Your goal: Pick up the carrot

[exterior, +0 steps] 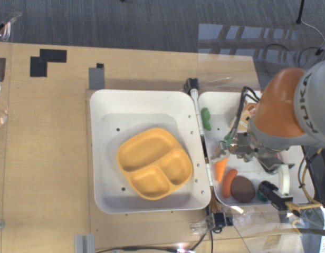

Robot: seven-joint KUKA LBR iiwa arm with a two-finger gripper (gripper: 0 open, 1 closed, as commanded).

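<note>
The left bin [99,141] holds a yellow plate [154,163] with three compartments, lying a little askew near the bin's middle. A divider rail [200,136] runs between the two bins.

In the right bin [218,101], a green piece [206,118] lies near the far left side. The carrot [220,169] lies near the front left corner, beside an orange-red item [229,182] and a dark brown rounded item [242,188].

The arm [281,109] comes in from the right, its orange band bulking over the right bin, wrist bent down toward the bin floor. The gripper [224,147] hangs just above and behind the carrot's upper end; its metal fingers are small and crowded by cables, so I cannot tell whether they are apart or together. Nothing is seen clamped between them.

The arm covers much of the right bin's middle and far right. On the grey link at the right edge, letters read "KU", the rest cut off.
</note>
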